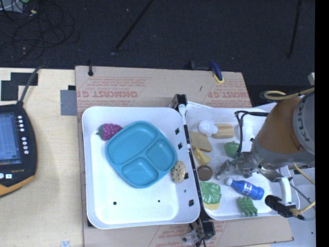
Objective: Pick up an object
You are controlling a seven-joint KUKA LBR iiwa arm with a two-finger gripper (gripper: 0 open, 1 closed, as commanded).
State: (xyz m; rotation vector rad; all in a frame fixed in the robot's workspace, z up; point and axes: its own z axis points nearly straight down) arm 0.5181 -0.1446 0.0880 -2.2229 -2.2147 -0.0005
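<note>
Handheld control pad (13, 143) at far left edge of worktop (51, 199). Left bin (97, 199): purple grape bunch (109, 131) at far-left corner, touching a blue divided tray (140, 153); cookie (178, 172) by the right wall, just beside the tray. Right bin (222, 212): white ball (206, 127), tan cylinder (223, 131), yellow wedge (202, 143), brown disc (204, 173), green leafy piece (210, 193) on the near-left side, blue bottle (247, 188), green toy (247, 206) near it. Gripper (230, 167) is low in the right bin beside the bottle, nothing seen between the fingers; cannot tell whether they are apart or closed. Arm (280, 130) enters from right.
</note>
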